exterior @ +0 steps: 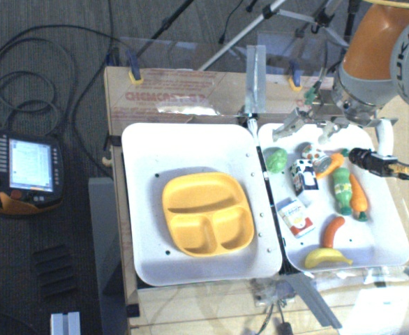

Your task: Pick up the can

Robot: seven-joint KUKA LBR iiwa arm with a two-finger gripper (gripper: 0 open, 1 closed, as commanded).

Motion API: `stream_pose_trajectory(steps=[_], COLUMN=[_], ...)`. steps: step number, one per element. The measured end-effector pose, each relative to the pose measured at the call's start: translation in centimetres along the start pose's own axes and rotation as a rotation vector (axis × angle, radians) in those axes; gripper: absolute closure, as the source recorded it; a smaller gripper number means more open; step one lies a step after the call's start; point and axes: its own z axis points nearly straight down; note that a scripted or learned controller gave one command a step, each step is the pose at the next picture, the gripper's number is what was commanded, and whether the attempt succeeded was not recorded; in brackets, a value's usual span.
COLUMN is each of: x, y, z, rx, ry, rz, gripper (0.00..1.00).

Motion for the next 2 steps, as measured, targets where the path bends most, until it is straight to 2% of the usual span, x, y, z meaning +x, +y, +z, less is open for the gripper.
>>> stream_pose_trajectory(steps=[1, 2], x=[-5.8, -8.6], y=[1.7, 4.1], z=[5.9, 16.1], rx=[0.000, -0.003], ry=[-0.003, -0.005], rz=[-0.030, -0.014], gripper=[0.00, 0.00])
